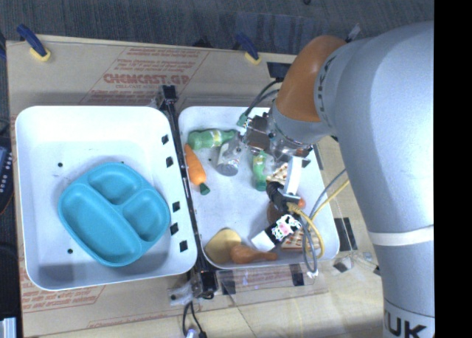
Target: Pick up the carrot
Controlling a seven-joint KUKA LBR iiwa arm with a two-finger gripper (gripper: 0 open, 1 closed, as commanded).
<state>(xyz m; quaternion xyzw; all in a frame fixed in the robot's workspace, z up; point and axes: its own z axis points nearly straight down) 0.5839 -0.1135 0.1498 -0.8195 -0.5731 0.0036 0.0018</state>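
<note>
Carrot (195, 169) by right bin's (221, 196) left wall, claw (234, 153) perhaps just right of it

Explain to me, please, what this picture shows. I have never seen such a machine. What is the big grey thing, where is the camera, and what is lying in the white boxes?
The big grey shape with an orange band is a robot arm. It reaches in from the right. One camera, fixed above the bench, looks down at a slant. The arm's tip, the gripper, hangs over the right bin. In that bin the carrot lies near the left wall, apart from the gripper. There is also a green bottle, a wooden spoon and other small items. The left bin contains a blue divided plate. Nothing can be seen held.
</note>
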